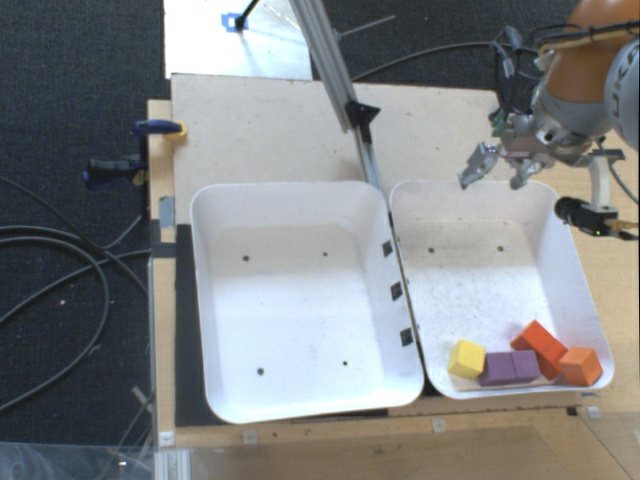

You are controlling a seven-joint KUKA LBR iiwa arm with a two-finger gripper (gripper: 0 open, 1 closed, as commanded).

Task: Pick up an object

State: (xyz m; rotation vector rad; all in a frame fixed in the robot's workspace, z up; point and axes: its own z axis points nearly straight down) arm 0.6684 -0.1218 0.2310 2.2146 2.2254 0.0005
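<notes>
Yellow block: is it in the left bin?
No, the yellow block lies in the right bin, near its front edge beside the purple block.

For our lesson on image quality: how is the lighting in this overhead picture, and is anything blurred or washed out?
Camera view: even, soft light; the two shallow white plastic bins look bright, their floors nearly washed out; the yellow, purple and orange blocks stay sharp, casting only faint shadows; the robot's hand is slightly soft; a pale floor panel glares at the top.

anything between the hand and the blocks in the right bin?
Nothing. In the camera view, only speckled white floor of the right bin separates the hand from the yellow block and its neighbours.
</notes>
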